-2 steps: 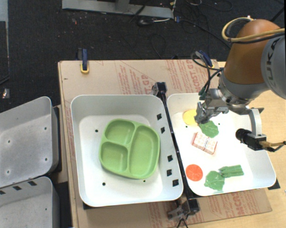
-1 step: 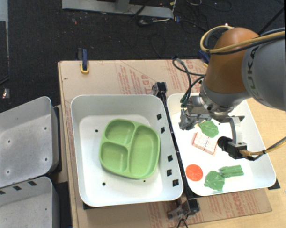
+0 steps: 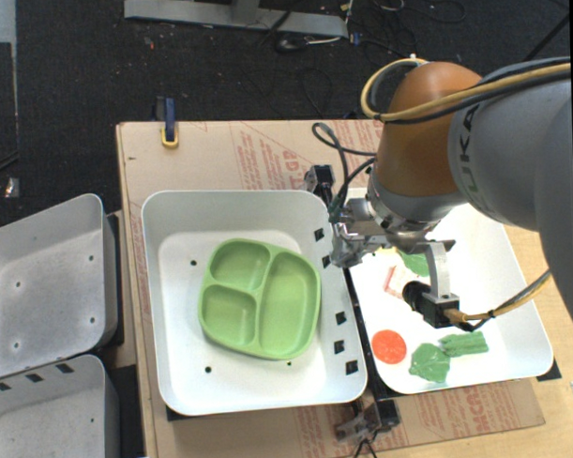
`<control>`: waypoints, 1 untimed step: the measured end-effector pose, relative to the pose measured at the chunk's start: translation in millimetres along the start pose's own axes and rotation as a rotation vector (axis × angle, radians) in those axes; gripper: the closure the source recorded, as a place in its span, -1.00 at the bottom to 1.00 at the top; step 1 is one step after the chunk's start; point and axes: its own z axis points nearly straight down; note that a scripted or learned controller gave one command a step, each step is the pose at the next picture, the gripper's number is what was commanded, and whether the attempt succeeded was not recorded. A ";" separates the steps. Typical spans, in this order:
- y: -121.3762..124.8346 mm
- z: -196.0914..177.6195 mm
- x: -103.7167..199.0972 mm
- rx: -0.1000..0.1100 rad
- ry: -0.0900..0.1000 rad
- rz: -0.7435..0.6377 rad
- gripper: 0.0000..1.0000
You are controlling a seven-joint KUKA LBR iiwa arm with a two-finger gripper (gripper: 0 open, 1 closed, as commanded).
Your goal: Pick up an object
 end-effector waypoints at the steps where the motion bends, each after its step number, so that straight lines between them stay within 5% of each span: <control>1: -7.0 -10.4 54.6 -0.002 0.001 -0.003 1.00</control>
